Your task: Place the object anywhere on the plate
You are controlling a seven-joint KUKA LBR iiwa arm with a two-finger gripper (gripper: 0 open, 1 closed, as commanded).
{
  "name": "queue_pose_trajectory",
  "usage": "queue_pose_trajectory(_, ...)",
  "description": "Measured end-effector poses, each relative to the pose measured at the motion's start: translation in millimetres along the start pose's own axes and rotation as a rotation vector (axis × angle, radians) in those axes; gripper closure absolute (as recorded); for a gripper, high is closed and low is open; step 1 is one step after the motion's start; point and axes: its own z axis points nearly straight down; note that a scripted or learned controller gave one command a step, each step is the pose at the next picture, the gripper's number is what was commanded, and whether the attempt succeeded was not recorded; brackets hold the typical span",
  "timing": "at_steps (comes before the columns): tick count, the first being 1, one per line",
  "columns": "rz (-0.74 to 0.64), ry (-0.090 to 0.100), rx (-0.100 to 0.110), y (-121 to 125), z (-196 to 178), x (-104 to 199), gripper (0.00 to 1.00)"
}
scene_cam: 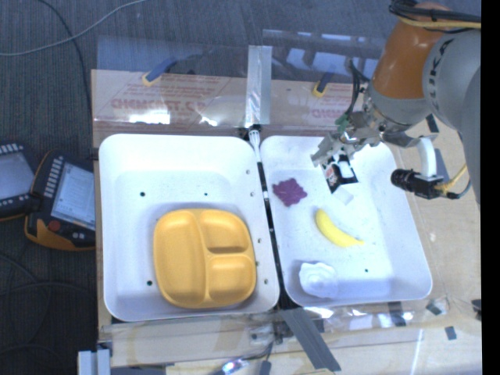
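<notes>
Yellow, moulded into three wells: plate (pixel 205 256), low in the left bin (pixel 125 170). Right of the plate and past the divider, inside the right bin (pixel 391 241): purple piece (pixel 289 191), a little above plate level; white crumpled wad (pixel 316 276), level with the plate's lower edge; banana (pixel 337 230), further right again.

Furthest right of the plate and well above it: gripper (pixel 337 150), hanging over a small black-and-white item (pixel 341 173). Probably the task's object, that item, though too small and blurred to name. Touching the gripper or just under it, cannot tell; likewise cannot tell whether the pincer is apart, together or clamped on it.

Judged as the grasp step, nothing on the plate yet. To do it well:
- Confirm a firm hold before any lift; no assuming.
- Rise straight up, high enough to clear the divider between bins.
- Travel left and down-frame toward the plate, passing above the purple piece.
- Aim for the large left well, lower close, then release gently to avoid a bounce out.
</notes>
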Motion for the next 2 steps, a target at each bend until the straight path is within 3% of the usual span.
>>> queue_pose_trajectory(1, -0.168, 0.003, 0.000, -8, 26, 85, 1.00)
queue_pose_trajectory(2, -0.240, 0.004, 0.000, -38, 26, 176, 1.00)
